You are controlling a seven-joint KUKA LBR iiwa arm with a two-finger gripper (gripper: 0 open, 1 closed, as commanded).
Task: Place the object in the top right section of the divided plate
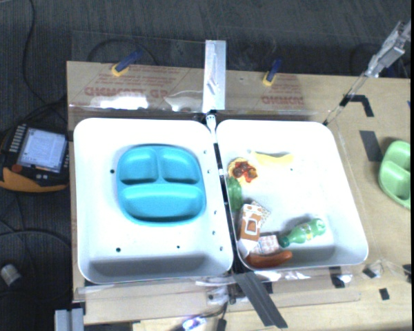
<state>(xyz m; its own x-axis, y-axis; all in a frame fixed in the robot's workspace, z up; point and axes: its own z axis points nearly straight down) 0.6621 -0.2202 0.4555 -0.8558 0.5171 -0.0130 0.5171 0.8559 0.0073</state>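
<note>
Smooth blue divided plate (pixel 159 184) fills the left white bin (pixel 96 254); glossy toy foods (pixel 262 243) clutter the right.

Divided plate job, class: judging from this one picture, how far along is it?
Nothing looks done: the blue plate in the left bin has nothing in its top right section. Nothing is in hand. The toys, such as the green bottle and banana, lie in the right bin. Picking and placing are left.
</note>
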